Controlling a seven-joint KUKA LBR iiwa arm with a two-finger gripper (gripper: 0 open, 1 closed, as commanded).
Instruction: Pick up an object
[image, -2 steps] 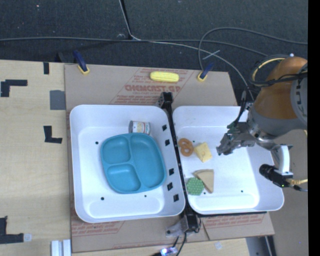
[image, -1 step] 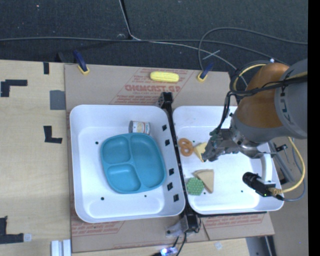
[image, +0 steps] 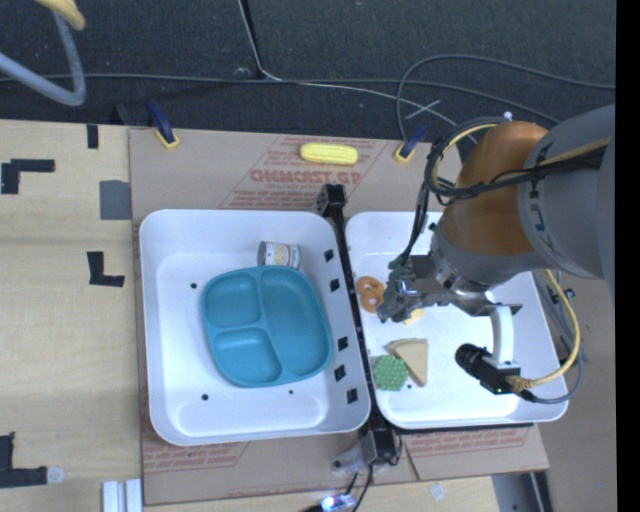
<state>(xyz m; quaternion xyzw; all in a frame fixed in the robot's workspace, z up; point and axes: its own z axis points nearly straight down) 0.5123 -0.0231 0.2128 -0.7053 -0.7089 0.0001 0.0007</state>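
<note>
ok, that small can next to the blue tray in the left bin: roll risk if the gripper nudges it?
Probably. The can looks to lie on its side beside the divided tray, so a nudge could roll it. It seems rigid and smooth-walled, so fingers may slip.

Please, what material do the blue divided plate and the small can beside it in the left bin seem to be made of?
The blue divided plate looks like moulded plastic: one even teal colour, soft rounded ridges between its three compartments, a dull sheen. The small can, lying on its side and touching the plate's upper edge, seems metal with a printed label: its end looks pale and shiny, though it is too small to be sure.
</note>
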